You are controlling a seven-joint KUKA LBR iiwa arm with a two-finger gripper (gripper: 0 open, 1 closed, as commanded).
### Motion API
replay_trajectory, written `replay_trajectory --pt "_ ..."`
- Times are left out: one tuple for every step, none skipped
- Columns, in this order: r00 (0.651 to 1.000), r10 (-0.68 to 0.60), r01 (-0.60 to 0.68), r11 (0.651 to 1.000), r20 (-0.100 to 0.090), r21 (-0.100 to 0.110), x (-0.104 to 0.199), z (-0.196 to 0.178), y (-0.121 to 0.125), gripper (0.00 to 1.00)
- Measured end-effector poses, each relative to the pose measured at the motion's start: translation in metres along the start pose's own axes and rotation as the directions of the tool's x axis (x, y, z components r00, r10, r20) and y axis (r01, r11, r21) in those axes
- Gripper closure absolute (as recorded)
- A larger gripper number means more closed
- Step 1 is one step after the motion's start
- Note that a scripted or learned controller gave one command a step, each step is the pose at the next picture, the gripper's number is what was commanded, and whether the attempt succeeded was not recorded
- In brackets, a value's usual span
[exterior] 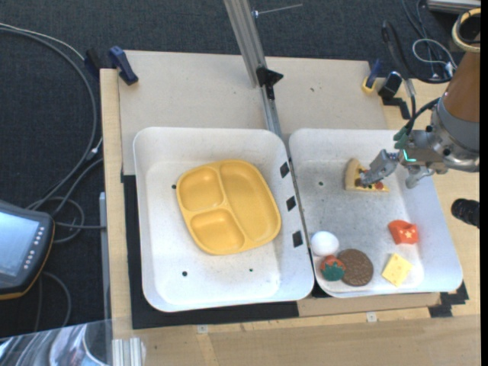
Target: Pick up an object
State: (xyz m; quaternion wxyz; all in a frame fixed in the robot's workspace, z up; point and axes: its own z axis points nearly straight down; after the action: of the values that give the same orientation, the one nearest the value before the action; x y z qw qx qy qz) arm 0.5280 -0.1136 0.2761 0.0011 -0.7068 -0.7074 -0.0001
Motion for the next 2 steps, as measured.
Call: replay_trajectory --pt "1.0 0.002 -0.002 1.0 -0.001 0.007 -0.006 0.058 -0.006 0.0" --pt "1.0 0.002 -0.002 1.0 -0.002 0.008 -0.009 0.12 -0.012 0.0"
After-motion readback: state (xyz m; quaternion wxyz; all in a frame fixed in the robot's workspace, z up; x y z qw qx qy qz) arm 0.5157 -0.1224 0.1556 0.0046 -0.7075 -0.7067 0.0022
